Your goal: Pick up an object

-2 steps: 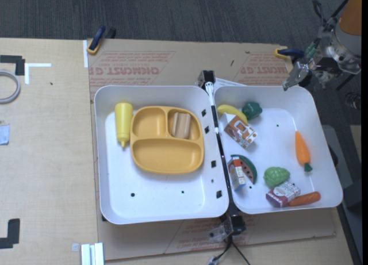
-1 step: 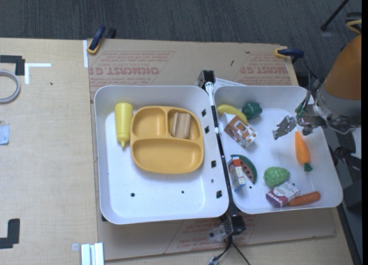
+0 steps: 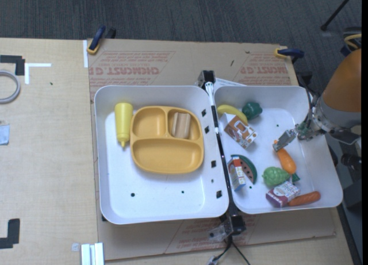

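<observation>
My gripper (image 3: 290, 136) hangs low over the right side of the right bin (image 3: 270, 100), just above the upper end of an orange carrot (image 3: 287, 161). The arm comes in from the right, its orange band (image 3: 348, 83) above the wrist. Nothing is visibly held. Also in the right bin lie a banana (image 3: 231, 111), a dark green vegetable (image 3: 251, 109), a small printed carton (image 3: 240, 132), a watermelon slice (image 3: 249, 169), a small box (image 3: 236, 175), a light green leafy piece (image 3: 275, 175), a pink packet (image 3: 283, 194) and a red-orange sausage shape (image 3: 304, 199).
The left bin (image 3: 164, 203) holds a yellow divided tray (image 3: 167, 154) with a tan block (image 3: 181, 125) in its upper right compartment, and a yellow bottle (image 3: 122, 123) beside it. The bins meet along a clipped middle rim (image 3: 217, 143). Cardboard lies under both.
</observation>
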You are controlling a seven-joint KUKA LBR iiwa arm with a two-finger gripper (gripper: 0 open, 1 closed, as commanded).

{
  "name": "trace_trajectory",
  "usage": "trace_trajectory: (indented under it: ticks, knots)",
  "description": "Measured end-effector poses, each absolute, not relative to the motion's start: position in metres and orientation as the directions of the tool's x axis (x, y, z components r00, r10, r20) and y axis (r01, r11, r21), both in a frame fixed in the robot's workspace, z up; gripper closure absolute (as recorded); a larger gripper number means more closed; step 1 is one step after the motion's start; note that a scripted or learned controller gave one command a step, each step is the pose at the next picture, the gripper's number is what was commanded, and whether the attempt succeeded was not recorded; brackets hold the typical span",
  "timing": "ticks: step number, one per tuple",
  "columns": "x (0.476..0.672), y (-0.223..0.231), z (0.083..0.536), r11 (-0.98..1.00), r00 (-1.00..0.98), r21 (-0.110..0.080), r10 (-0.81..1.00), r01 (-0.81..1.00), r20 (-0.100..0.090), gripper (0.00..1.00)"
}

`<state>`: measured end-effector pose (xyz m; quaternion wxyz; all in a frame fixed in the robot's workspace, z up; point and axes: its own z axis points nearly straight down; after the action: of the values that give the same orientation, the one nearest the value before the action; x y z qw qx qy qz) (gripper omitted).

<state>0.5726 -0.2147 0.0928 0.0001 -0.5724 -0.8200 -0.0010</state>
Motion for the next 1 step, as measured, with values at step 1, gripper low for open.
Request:
trace_trajectory:
  ticks: [1]
  knots:
    - [0.5735,-0.2153,0.1030,0.342,-0.342,0.004,0.940,0.940,-0.001,1.00]
